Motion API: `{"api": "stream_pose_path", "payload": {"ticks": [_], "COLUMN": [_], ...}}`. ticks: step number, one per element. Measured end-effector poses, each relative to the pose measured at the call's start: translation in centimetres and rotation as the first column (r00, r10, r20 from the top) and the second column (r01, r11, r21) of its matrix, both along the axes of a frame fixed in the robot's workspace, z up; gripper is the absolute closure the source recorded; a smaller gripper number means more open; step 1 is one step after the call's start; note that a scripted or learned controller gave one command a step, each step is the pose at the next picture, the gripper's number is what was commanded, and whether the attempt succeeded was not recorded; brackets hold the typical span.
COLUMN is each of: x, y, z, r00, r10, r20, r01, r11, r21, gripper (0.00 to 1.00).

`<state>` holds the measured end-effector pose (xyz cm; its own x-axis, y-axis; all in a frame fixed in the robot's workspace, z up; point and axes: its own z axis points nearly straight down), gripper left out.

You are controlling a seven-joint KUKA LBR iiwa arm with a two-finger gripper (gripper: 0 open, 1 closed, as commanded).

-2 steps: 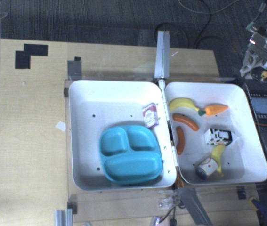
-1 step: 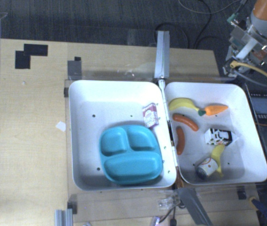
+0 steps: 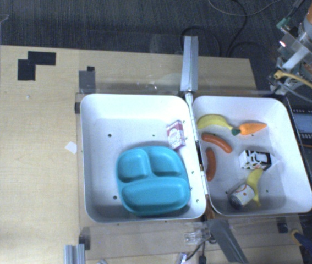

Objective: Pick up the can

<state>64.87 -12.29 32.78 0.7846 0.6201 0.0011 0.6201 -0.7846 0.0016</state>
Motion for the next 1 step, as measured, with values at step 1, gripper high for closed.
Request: {"api": "stream_pose_path", "payload": {"ticks": [1], "x": [1.34], "y": [10.88], "z": [-0.02], "r00": [1.000], "r10": [-0.012], "r20": [0.001], "r01": [0.012], "r11": [1.000], "r21": [0.001], "gripper": [1.00]}}
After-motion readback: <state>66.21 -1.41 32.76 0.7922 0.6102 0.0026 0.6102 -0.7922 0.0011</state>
